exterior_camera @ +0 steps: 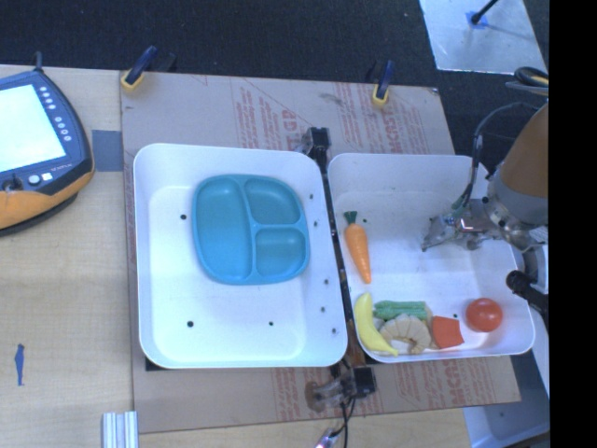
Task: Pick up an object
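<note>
Nothing is yet held; the gripper (pixel 440 234), its jaws seemingly apart and empty, hangs over the right bin (pixel 401 171); a descent onto the nearby carrot (pixel 357 248) is called for next.

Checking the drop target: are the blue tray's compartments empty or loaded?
Empty. The blue divided tray in the left bin shows only bare blue in all three compartments; the toy food sits in the right bin.

Two white bins (pixel 154 250); one blue divided plate (pixel 250 228); one carrot (pixel 357 247), one banana (pixel 367 328), one tomato (pixel 483 315), two clamps (pixel 138 69).
</note>
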Robot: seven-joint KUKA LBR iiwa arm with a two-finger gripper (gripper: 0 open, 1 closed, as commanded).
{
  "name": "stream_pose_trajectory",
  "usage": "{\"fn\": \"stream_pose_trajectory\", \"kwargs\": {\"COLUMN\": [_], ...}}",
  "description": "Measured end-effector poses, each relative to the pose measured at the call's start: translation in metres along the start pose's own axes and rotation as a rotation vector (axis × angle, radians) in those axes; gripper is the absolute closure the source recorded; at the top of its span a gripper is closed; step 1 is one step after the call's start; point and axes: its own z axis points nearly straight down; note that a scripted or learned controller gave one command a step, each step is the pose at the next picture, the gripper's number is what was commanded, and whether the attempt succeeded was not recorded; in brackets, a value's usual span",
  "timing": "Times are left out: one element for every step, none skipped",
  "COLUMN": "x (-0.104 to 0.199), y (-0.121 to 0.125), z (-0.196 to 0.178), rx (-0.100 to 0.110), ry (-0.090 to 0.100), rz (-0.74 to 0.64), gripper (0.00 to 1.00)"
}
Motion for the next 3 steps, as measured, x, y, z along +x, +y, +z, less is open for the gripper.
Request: {"fn": "stream_pose_trajectory", "kwargs": {"x": [0.0,0.0,0.057], "y": [0.081,0.081,0.07], "z": [0.0,-0.011,-0.137], "rx": [0.0,0.002,-0.003], "ry": [0.0,-0.001,-0.001], "rz": [-0.001,-0.007,-0.002], "gripper": [0.0,1.0,1.0]}}
